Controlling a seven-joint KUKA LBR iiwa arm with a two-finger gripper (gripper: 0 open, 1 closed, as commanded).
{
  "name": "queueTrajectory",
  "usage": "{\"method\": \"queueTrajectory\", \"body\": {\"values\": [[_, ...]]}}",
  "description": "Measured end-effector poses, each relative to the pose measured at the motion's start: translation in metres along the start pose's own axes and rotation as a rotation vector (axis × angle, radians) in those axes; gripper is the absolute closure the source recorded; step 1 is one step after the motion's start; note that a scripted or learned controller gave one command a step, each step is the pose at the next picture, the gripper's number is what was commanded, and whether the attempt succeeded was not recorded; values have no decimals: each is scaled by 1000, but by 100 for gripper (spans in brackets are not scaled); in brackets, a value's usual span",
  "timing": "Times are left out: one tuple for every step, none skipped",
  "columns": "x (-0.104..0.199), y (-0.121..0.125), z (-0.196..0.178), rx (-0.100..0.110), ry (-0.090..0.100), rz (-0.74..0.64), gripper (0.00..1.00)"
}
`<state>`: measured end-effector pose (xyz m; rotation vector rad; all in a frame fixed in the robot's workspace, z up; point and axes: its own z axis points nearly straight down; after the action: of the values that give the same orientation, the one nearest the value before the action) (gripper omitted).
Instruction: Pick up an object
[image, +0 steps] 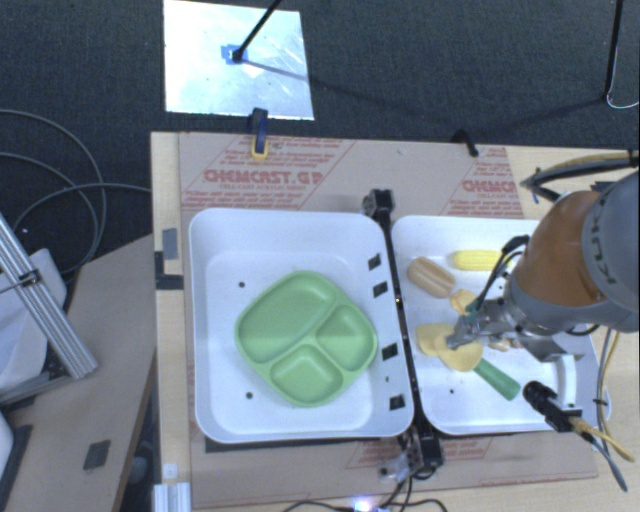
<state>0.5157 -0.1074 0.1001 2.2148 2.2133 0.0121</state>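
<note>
The right bin (440, 410) holds a tan bread-roll shape (431, 276), a yellow corn cob (476, 261), a pale yellow flat piece (445, 347) and a green stick-like thing (496, 378). My gripper (472, 331) is down in the right bin, right over the pale yellow piece, with the green thing just below and right of it. A small yellow bit (461, 300) lies just above the gripper. Nothing is seen held between the fingers.
The left bin (215, 290) carries a green divided plate (306, 337). A black divider with clips (392, 310) runs between the bins. The arm's orange band (560, 260) hangs over the right bin's right side. Cardboard (300, 175) lies under both bins.
</note>
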Motion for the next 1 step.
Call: {"method": "queueTrajectory", "body": {"values": [[107, 95, -90, -5, 5, -17, 100]]}}
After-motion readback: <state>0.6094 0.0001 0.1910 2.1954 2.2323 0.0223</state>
